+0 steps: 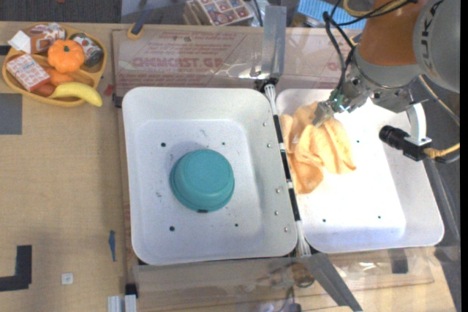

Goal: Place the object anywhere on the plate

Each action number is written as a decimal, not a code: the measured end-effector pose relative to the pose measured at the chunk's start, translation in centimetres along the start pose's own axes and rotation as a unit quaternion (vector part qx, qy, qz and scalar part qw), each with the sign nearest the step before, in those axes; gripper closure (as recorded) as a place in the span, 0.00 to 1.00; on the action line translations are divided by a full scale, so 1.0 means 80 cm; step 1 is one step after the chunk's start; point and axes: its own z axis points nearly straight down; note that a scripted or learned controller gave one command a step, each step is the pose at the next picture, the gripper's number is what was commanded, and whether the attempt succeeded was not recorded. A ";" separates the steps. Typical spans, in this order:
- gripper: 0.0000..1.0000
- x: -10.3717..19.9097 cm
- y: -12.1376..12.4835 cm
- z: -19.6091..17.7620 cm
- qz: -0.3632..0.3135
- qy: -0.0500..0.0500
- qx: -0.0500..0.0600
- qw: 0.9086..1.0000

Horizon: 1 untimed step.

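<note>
A teal round plate (202,180) lies in the middle of the left white bin (143,110). A crumpled yellow-orange cloth (322,151) lies in the right white bin (380,210), against its left wall. The cloth's upper end is drawn up to a point between the fingertips of my gripper (327,111). The gripper comes down from the upper right over the right bin's back left part and is shut on that end of the cloth. The rest of the cloth trails down onto the bin floor. Plate and gripper are a full bin's width apart.
A raised divider (281,150) separates the two bins. A black plug on a cable (400,139) hangs over the right bin. A flat cardboard box (190,61) lies behind the bins. A yellow dish of toy food (53,68) sits at the far left.
</note>
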 end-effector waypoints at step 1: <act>1.00 -0.001 -0.001 -0.050 0.001 0.000 0.000 1.000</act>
